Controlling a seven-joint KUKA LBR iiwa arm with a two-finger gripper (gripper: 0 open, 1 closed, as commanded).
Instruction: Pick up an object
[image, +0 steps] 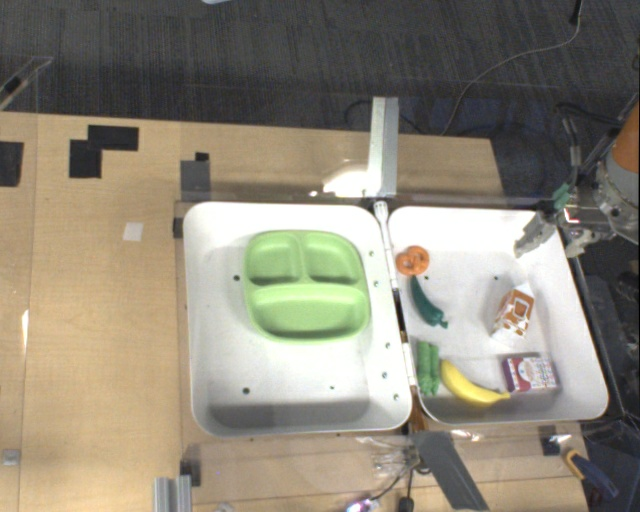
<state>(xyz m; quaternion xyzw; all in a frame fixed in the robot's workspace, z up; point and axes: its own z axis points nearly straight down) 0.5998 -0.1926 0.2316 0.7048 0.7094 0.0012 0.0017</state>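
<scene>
Camera view, hand (532, 236) above carton (513, 311), apart

arm: enters from right edge, high | end effector (532, 238): angled down-left, nothing between fingers

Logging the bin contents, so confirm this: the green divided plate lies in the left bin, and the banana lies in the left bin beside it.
One error. The green divided plate does lie in the left bin, but the camera view shows the banana in the right bin, near its front edge.
</scene>
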